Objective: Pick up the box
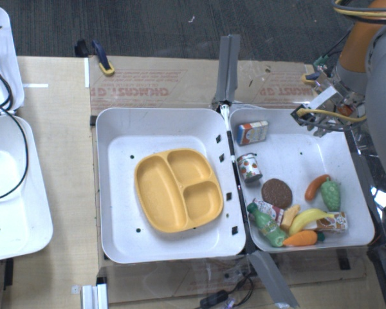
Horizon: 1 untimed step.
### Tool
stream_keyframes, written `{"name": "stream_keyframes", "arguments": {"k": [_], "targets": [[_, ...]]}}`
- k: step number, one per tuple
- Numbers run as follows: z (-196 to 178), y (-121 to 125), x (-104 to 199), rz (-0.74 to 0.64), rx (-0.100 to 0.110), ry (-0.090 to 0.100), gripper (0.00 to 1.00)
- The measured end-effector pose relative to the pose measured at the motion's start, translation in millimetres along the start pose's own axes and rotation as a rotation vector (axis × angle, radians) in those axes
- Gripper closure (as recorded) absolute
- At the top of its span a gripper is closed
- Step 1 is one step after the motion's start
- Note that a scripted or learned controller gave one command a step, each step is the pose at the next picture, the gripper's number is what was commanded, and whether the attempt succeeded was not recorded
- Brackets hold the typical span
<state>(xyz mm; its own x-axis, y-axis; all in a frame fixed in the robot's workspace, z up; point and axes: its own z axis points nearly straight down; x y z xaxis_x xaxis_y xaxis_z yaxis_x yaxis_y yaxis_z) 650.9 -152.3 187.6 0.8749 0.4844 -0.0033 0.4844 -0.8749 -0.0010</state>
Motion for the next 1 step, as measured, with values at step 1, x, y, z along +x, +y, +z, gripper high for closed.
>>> {"name": "stream_keyframes", "arguments": {"k": [1], "targets": [[67.0,1.9,-3.1,0.296,0.002,-0.001,0.00]]}}
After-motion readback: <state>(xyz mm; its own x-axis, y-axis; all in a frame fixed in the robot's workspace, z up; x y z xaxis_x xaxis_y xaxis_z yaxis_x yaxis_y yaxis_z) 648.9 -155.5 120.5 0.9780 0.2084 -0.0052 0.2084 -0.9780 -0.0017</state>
